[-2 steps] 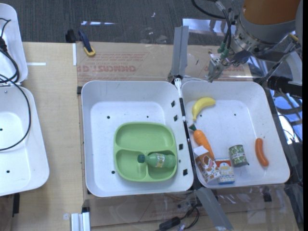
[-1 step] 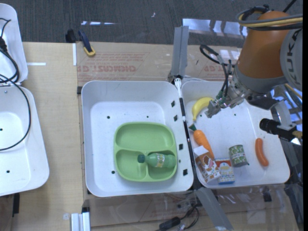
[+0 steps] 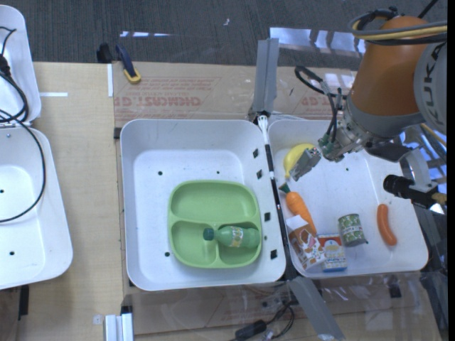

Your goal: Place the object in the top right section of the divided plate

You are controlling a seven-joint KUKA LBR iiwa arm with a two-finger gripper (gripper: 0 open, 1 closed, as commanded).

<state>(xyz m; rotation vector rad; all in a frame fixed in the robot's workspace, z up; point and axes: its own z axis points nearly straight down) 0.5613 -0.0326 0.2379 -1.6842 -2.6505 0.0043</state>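
Left bin (image 3: pixel 135 190): one green divided plate (image 3: pixel 186 254), lying flat near the bin's middle. On the plate, one green bottle (image 3: pixel 233 236) on its side, cap to the left, lying across the rib between the two lower sections and reaching into the lower right one. Top sections bare.

Right bin (image 3: pixel 398 258), touching the left bin along the shared wall: one banana (image 3: pixel 297 156) at the upper left; one carrot (image 3: pixel 298 208) below it, by the left wall; one carton (image 3: pixel 318 251) at the lower left, just below the carrot; one small can (image 3: pixel 352 229) beside the carton; one sausage (image 3: pixel 387 224) further right, apart from the rest.

My tool (image 3: pixel 307 164): over the right bin's upper left, right beside the banana, tilted down toward it. I cannot tell how its fingers stand, and I see nothing between them.

Bench (image 3: pixel 71 77): wooden, under both bins.
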